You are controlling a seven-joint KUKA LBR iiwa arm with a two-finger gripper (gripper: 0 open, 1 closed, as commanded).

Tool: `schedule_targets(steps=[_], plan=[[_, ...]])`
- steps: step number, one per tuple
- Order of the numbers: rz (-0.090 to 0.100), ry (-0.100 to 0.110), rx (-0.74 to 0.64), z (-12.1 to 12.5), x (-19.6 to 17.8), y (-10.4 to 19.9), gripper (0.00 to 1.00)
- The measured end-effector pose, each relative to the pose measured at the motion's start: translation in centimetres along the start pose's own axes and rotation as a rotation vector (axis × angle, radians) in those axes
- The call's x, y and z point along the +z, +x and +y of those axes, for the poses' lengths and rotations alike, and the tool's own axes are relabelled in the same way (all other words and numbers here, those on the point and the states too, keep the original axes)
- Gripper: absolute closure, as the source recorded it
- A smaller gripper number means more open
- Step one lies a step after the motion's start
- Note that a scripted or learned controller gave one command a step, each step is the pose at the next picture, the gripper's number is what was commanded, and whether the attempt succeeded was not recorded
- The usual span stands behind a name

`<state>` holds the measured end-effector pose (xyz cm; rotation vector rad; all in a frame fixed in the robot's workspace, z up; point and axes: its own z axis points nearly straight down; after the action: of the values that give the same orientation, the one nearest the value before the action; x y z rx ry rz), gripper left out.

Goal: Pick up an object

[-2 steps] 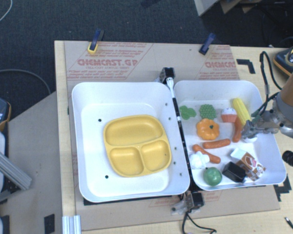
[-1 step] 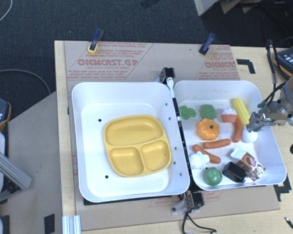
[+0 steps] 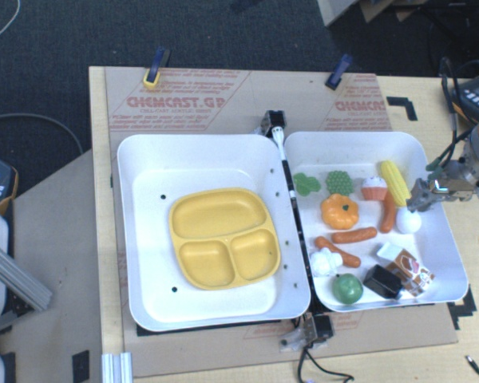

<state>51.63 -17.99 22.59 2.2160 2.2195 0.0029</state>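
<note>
Objects: toy foods [image 3: 359, 234] crowd my right bin, none of them lifted.
Gripper: mine [image 3: 425, 198] hangs over the right side of the right bin, just above a white egg [image 3: 409, 222]; whether it is wide or narrow I cannot tell.
Right bin: its white rim [image 3: 451, 250] is bare along the right wall, and the far left corner inside has a little free floor.
Left bin: its rim [image 3: 132, 238] frames wide free floor on the left, far and near sides of a yellow tray [image 3: 223, 236].
Yellow tray: one, three compartments, lying in the middle of the left bin.
Greens: two leafy pieces [image 3: 307, 184] on the far side of the right bin, one green ball [image 3: 348, 288] at the near side.
Orange pieces: one pumpkin [image 3: 340, 211] in the middle; three long orange sticks, one [image 3: 354, 235] just near of the pumpkin, one nearer and left of that, one upright by the egg.
Corn: one yellow cob [image 3: 395, 182], far right, beside a cupcake [image 3: 374, 188].
Others: one white garlic-like lump [image 3: 326, 262], one black block [image 3: 382, 282], one printed box [image 3: 415, 274] near the right corner.
Bench edges: two clamps [image 3: 155, 68] on the far edge.
</note>
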Motion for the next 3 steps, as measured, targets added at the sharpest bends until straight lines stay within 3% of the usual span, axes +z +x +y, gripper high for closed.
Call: schedule_targets(steps=[1,3], plan=[[0.002,0.002,-0.004,2.2,1.1,4.8,1.00],[0.003,0.000,-0.005,7.0,-0.8,13.9,1.00]])
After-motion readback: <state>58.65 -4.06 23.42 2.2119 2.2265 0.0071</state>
